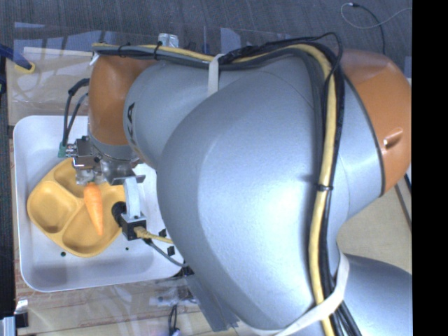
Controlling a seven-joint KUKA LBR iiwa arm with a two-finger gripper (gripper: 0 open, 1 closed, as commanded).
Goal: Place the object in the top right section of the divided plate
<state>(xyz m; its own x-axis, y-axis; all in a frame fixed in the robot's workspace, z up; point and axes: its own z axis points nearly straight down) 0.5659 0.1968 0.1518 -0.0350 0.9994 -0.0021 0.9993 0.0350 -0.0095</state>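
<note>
The carrot (pixel 93 209) hangs point-down over the yellow divided plate (pixel 43 205), its broad end tucked up under the gripper (pixel 94 179); whether it is actually clamped cannot be told, since the wrist hides the contact. The plate sits in the left white bin (pixel 28 145), toward its 9 o'clock side. From the gripper, the carrot extends toward 6 o'clock, crossing the ridge between sections. The likely failure is a drop onto that divider, letting the carrot roll into the wrong compartment or off the plate's 3 o'clock rim. A loose hold could also let it slip early.
</note>
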